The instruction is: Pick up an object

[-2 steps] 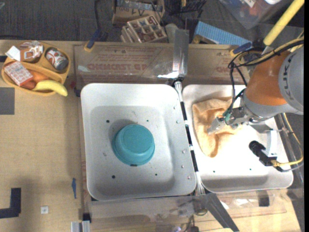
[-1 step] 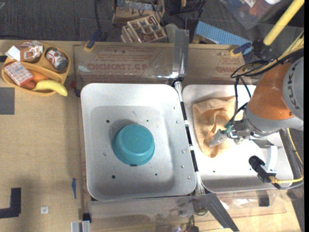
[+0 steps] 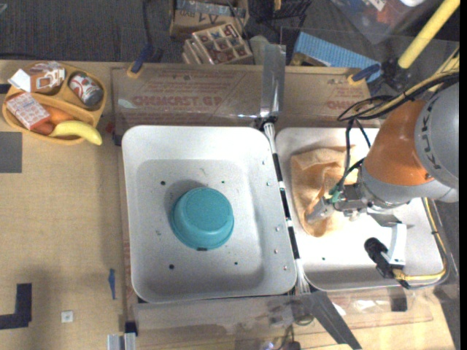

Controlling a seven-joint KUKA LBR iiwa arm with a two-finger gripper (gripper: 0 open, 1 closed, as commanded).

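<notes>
In the right bin the arm bends low, its pincer (fingers' spread unclear) at a tan bag.

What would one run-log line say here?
arm: over right bin | gripper: at tan bag | teal bowl: left bin | grasp: unconfirmed

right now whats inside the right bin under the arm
A crumpled tan bag lies in the right bin, with the gripper low over its near edge. The arm covers the bin's far right part, so anything there is hidden.
</notes>
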